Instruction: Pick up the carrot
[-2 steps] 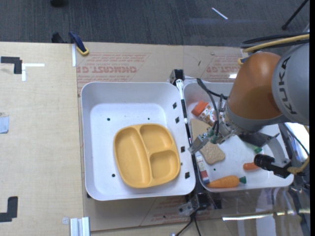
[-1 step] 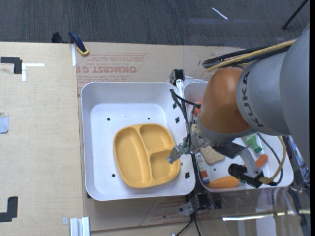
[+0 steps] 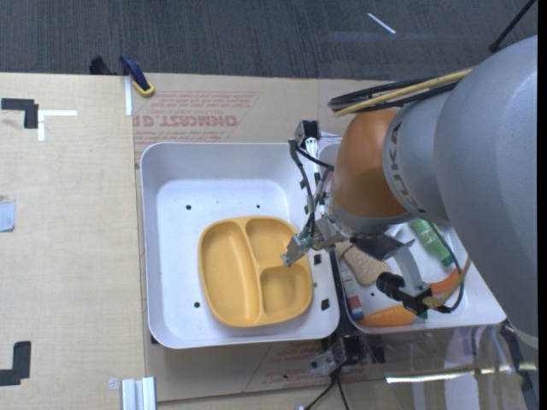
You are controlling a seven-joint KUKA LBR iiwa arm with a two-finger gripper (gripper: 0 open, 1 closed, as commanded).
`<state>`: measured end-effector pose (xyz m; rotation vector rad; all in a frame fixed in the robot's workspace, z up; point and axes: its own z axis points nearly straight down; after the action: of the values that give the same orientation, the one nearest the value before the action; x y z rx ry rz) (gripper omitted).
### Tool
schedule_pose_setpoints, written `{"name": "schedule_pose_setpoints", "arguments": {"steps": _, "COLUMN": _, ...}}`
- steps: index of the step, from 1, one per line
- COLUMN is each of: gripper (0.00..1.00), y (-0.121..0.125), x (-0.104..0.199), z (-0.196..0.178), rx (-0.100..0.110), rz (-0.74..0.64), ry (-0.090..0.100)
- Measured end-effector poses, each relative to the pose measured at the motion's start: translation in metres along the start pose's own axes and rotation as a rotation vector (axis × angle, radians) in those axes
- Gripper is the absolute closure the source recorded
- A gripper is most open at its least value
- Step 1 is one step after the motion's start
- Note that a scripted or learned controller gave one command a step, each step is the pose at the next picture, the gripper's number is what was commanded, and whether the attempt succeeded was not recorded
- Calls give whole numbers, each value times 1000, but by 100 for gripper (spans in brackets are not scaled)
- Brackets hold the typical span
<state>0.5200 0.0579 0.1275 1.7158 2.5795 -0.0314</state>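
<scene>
One yellow plate (image 3: 255,272) in left bin (image 3: 162,229)

Yellow three-compartment plastic plate (image 3: 224,272) in left white bin (image 3: 171,229). Gripper (image 3: 299,248) over plate's right rim. Orange carrot (image 3: 389,316) in right white bin (image 3: 483,301), beside green bottle (image 3: 432,240)

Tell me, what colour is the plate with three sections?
The plate is yellow-orange, seen in the camera view, lying in the left white bin.
</scene>
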Motion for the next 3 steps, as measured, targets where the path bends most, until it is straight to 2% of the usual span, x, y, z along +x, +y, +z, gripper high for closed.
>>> {"name": "schedule_pose_setpoints", "arguments": {"steps": 1, "gripper": 100, "y": -3, "x": -18, "z": -11, "rx": -2, "rz": 21, "ry": -27}}
{"name": "schedule_pose_setpoints", "arguments": {"steps": 2, "gripper": 0, "y": 0, "x": -4, "z": -9, "rx": 0, "rz": 6, "ry": -6}}
{"name": "schedule_pose_setpoints", "arguments": {"steps": 3, "gripper": 100, "y": -1, "x": -20, "z": -20, "rx": -6, "rz": 18, "ry": -36}}
